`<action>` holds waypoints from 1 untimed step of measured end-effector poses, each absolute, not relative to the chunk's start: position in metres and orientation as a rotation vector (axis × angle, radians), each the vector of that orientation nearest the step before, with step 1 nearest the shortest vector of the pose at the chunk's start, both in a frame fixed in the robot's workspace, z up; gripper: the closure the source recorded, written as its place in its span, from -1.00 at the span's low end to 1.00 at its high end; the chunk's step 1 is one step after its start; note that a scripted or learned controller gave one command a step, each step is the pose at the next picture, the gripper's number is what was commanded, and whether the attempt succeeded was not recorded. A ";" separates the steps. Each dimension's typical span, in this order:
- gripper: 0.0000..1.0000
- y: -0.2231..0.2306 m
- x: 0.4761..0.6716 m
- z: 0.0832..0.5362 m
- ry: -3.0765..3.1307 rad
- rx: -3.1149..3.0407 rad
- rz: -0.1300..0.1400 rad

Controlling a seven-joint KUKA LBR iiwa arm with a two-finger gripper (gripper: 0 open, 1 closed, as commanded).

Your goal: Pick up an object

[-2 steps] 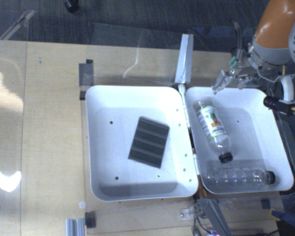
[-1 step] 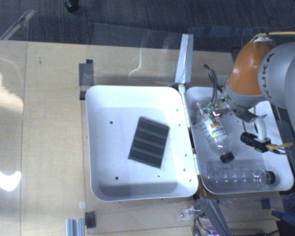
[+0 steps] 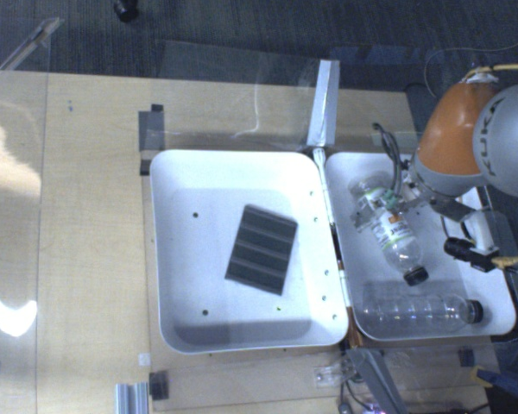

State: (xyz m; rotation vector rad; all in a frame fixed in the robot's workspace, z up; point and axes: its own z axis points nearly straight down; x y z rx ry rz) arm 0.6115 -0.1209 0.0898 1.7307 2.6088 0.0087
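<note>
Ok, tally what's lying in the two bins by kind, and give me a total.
Clear plastic bottles: 2, both in the right bin, a small one with a black cap and a large one along the near wall.
Dark ribbed rectangular block: 1, in the left bin.
Total: 3

Worktop (image 3: 78, 257): pale wood, glare patches at the left edge. Two white bins sit on it side by side, touching at their near walls: left bin (image 3: 168, 231), right bin (image 3: 350, 257). A grey metal bar (image 3: 323, 102) stands behind the junction of the bins. A black bracket (image 3: 152, 128) sits at the left bin's rear left corner. Dark carpet floor (image 3: 242, 7) lies beyond the worktop.
</note>
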 end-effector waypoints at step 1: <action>1.00 -0.120 0.614 0.102 2.603 1.727 0.016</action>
